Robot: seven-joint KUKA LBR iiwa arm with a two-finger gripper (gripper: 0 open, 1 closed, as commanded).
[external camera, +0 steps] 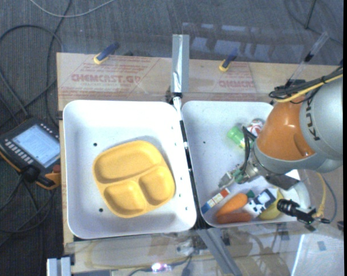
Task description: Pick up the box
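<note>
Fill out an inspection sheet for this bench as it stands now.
Surface: two white bins, left bin, right bin.
Job's things: box lies by the right bin's front wall.
Clutter: yellow divided tray in the left bin; carrot, green piece in the right.
Grippers: gripper low over the right bin, left of the arm.
Cables: black cables on the floor.
Surroundings: pendant left of the bench.

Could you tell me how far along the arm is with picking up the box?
Done: the arm has reached into the right bin, and its gripper hangs low over the clutter. In hand: nothing that I can see. Left: the grasp and the lift; the box lies flat at the bin's front, beside the carrot.
</note>
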